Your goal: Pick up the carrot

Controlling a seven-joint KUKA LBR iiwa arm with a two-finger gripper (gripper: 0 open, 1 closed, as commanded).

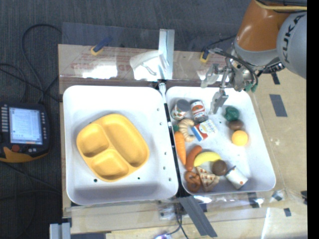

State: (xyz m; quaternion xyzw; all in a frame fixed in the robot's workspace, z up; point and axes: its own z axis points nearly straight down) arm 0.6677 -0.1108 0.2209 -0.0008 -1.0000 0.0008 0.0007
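Note:
An orange carrot (180, 146) lies lengthwise along the left wall of the right bin (260, 148), pointing toward the front. My gripper (218, 102) hangs over the back of that bin, well to the right of and behind the carrot, just right of a small red-labelled can (198, 110). Nothing shows between its fingers.
The right bin is crowded: a dark green piece (231, 114), a yellow ball (239, 138), a banana (206, 158), a red sausage (194, 152), a waffle slice (205, 177), a white cup (236, 177). A yellow divided plate (111, 146) sits in the left bin.

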